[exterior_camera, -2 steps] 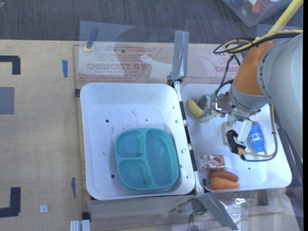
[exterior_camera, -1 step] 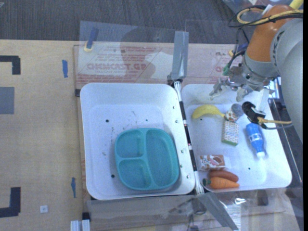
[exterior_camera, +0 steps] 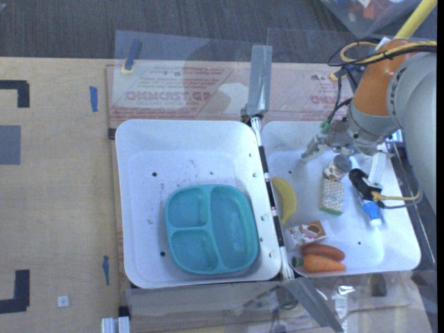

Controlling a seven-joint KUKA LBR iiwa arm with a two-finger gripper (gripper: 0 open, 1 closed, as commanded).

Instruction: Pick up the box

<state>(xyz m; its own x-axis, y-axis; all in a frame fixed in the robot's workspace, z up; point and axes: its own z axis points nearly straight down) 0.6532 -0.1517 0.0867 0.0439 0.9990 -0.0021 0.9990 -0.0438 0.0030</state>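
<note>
The box [exterior_camera: 332, 195], a small green and white carton, lies lengthwise in the middle of the right bin [exterior_camera: 399, 252]. My gripper [exterior_camera: 339, 164] hangs at the carton's far end, just above it and close to its top edge. The grey arm with its orange band reaches in from the upper right. I see nothing lifted off the bin floor.
In the right bin a banana [exterior_camera: 285, 198] lies along the left wall, with a small red and white packet [exterior_camera: 306, 232] and two carrots [exterior_camera: 322, 257] near the front. A blue and white tube [exterior_camera: 372, 212] lies right of the box. The left bin [exterior_camera: 139, 151] holds a teal divided plate [exterior_camera: 211, 229].
</note>
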